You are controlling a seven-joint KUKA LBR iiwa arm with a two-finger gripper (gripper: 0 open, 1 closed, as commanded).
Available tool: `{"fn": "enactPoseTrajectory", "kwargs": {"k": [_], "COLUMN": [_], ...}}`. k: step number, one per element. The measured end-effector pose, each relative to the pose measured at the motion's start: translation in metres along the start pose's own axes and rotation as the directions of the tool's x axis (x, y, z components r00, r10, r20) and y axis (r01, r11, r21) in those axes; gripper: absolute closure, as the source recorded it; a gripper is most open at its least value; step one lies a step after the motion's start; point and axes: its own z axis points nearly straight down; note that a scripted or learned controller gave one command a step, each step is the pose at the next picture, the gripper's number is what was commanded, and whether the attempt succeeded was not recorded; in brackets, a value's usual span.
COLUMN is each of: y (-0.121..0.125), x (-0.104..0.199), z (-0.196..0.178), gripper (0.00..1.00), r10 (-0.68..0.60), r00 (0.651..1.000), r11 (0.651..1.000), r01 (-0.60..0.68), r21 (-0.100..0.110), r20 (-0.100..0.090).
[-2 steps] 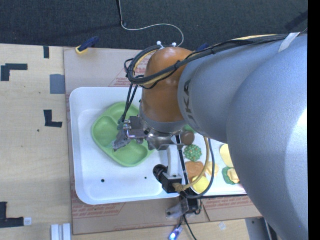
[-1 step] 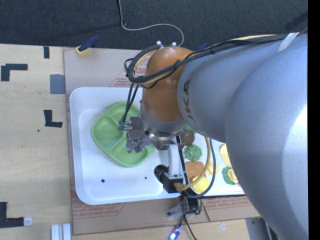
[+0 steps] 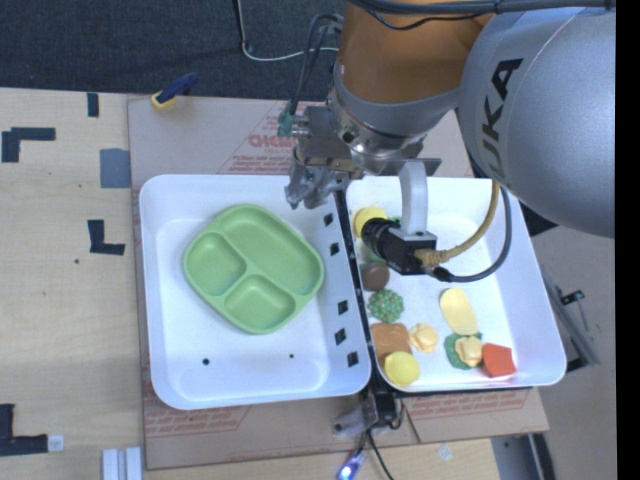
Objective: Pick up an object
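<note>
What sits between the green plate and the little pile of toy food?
In the camera view, the two bins' touching walls, marked with small black squares, run between the green plate and the toy food. A bare strip of white bin floor lies beside the plate.

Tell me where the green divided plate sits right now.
The green divided plate lies in the left bin, toward its upper middle, tilted at a diagonal, just left of the divider between the bins and below-left of the gripper.

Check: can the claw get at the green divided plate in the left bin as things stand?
Probably yes. The green plate lies alone in the left bin with nothing on it, and the claw hangs just past its upper right edge.
</note>
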Motion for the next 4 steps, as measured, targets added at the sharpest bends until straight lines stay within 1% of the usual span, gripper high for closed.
{"fn": "enactPoseTrajectory", "kwargs": {"k": [1, 2, 3, 4], "y": [-0.002, 0.000, -0.043, -0.047], "x": [0.001, 0.002, -0.034, -0.133], "z": [0.003, -0.004, -0.018, 0.125], "gripper": [1.00, 1.00, 1.00, 1.00], "r10": [-0.002, -0.004, 0.002, 0.013], "r00": [1.000, 1.000, 1.000, 1.000], "r11": [1.000, 1.000, 1.000, 0.999], "r01": [0.001, 0.003, -0.002, -0.013], "r21": [0.022, 0.028, 0.019, 0.034], "r20": [0.010, 0.014, 0.004, 0.008]}}
